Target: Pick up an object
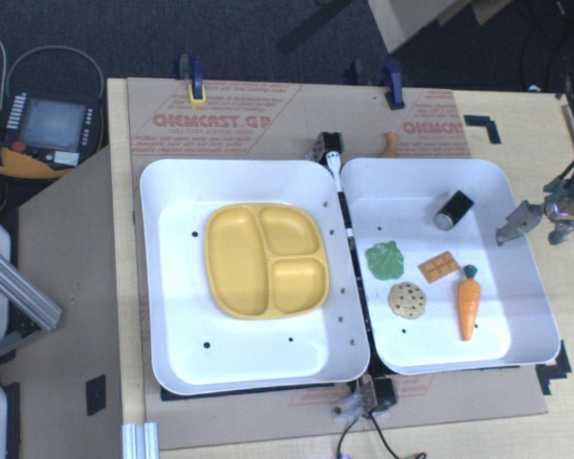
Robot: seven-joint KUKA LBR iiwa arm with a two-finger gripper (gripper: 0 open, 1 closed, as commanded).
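A: Starting at the left?

B: Left bin (163, 256), holding a yellow plate (266, 259) with three compartments, lying flat near the middle.

A: And past the divide?

B: Right bin (517, 338), touching the left one along the centre seam. Inside, first a green leaf (385, 260), then a cookie (407, 300) just beside it on the near side. Further right a cracker (438, 267), lying flat and slightly askew.

A: Anything long, with a clear direction?

B: A black cylinder (452, 209) toward the far side, lying on its side, long axis slanted from near-left to far-right, pale end facing near-left. Then a carrot (468, 307), long axis running almost straight from far to near, green top at the far end, orange tip pointing at the near wall. Close to the cracker, apart from the cookie.

A: And the gripper (540, 222)?

B: Over the right bin's right rim, well apart from the carrot, nearer the cylinder. Released or clenched, cannot tell. Nothing seen held.
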